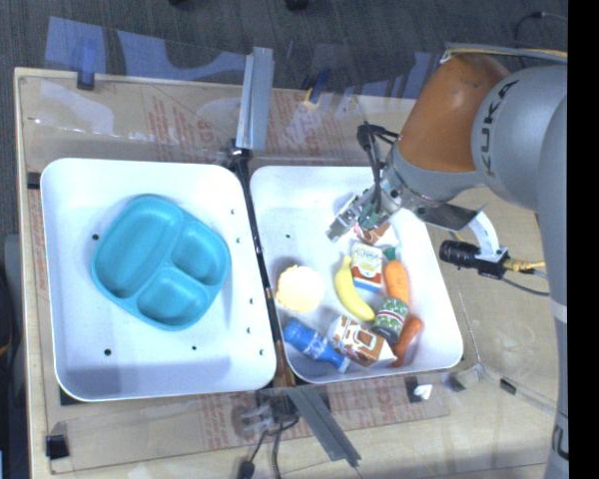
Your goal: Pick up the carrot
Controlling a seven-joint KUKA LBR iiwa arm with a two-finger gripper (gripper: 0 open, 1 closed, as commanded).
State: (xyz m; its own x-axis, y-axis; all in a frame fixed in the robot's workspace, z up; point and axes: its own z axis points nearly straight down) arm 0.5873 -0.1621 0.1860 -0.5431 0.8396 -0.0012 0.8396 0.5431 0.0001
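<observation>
The orange carrot (396, 279) lies in the right white bin (280, 203), near its right wall, between a small juice carton (366, 263) and the bin's edge. My gripper (357, 218) hangs over the upper middle of that bin, up and to the left of the carrot and apart from it. A brown-topped item (376, 233) sits just under the gripper. Nothing is visibly held.
Around the carrot lie a banana (351, 293), a yellow ball-like fruit (299, 288), a small can (390, 319), a red-orange pepper-like piece (409, 336), a printed carton (358, 343) and a blue bottle (309, 339). The left bin (70, 357) holds a blue divided plate (160, 259).
</observation>
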